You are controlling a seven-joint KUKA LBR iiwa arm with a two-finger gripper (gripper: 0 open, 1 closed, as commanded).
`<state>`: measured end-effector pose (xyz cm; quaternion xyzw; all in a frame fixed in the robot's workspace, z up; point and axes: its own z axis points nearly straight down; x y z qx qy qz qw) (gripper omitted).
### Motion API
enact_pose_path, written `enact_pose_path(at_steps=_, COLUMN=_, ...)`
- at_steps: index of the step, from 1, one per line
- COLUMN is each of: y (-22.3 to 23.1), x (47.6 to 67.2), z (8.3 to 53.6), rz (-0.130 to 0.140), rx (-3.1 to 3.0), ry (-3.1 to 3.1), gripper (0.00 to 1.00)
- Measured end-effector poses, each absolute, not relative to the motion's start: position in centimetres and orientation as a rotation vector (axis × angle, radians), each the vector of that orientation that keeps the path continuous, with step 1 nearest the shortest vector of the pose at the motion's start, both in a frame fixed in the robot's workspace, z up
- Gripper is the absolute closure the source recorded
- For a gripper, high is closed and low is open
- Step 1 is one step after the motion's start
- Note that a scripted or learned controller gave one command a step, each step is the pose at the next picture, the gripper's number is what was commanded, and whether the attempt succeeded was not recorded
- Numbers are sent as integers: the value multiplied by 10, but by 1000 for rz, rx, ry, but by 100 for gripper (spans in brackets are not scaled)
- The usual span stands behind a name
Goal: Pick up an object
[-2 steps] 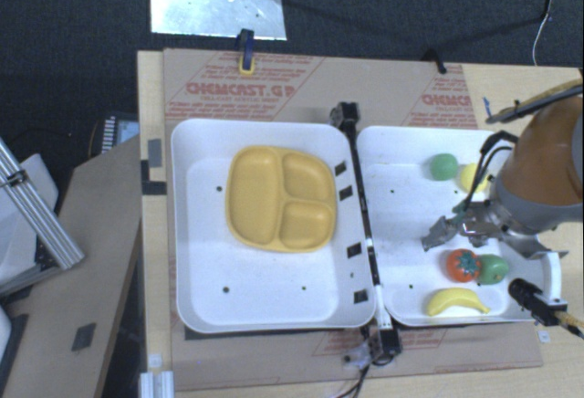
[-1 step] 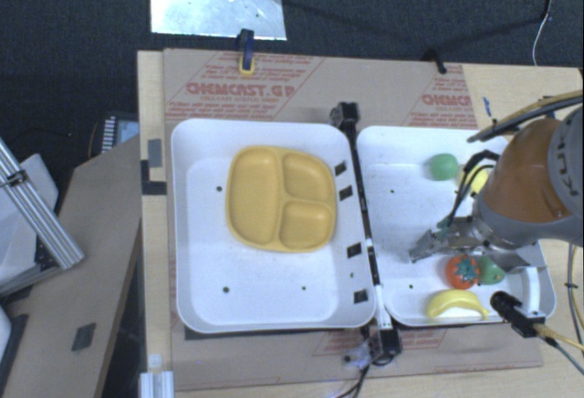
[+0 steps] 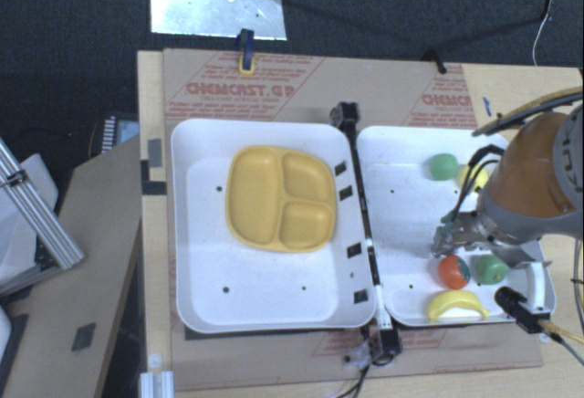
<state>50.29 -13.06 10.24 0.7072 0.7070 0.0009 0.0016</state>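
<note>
Objects are lying in the right bin: a red-orange ball with a small green patch on top, a dark green ball just beside it, a yellow banana-like piece near the bin's front wall, and a lighter green ball farther back. Something yellow is peeking out beside the arm, too hidden to name.

The gripper is hanging low over the bin, just above and behind the red-orange ball as the camera sees it, with the dark green ball to its side. Whether metal is touching either ball cannot be told, and nothing is visibly sitting between the fingers.

The arm is reaching in from the right, its orange band and grey wrist bending down over the bin's right half and covering part of the floor there. Cables are trailing along its upper side.

In the left bin a yellow divided tray is resting flat near the middle, three compartments facing up. Both bins are sitting on a brown printed board.
</note>
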Motion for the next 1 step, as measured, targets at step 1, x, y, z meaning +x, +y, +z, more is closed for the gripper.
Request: enact_pose_path(at_steps=1, y=-135, x=500, z=165, rz=6, rx=2213, ry=2220, gripper=100)
